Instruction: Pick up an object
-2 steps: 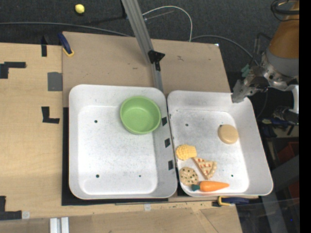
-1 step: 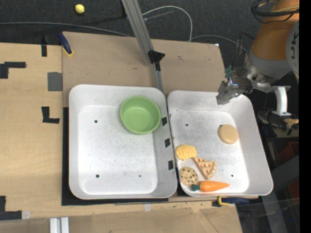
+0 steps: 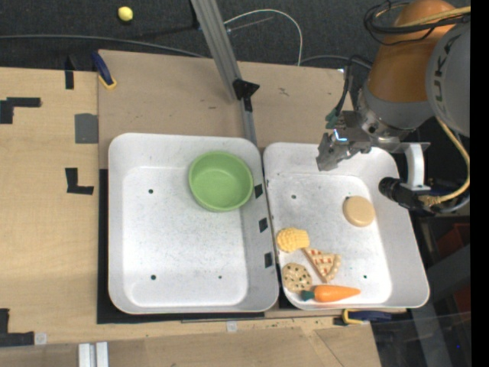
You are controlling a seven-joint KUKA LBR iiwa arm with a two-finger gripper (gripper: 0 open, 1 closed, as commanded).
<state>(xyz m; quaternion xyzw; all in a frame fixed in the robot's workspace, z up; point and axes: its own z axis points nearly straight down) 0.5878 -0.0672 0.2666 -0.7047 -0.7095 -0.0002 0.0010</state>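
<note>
My gripper [image 3: 330,159] hangs over the back edge of the right bin [image 3: 397,281], with nothing seen between its dark fingers. Below it in that bin lie a tan round bun [image 3: 358,211], a yellow corn piece [image 3: 293,239], a pizza slice [image 3: 323,263], a cookie [image 3: 296,276] and an orange carrot [image 3: 335,293]. The bun is the nearest, down and to the right of the gripper. A green bowl [image 3: 221,180] sits at the back of the left bin [image 3: 137,281].
A grey metal pole [image 3: 218,37] slants down to the divide between the bins. Cables loop beside the arm's wrist at the right. A small yellow ball [image 3: 125,13] lies on the dark floor far back left. A blue clamp [image 3: 104,70] grips the bench's back edge.
</note>
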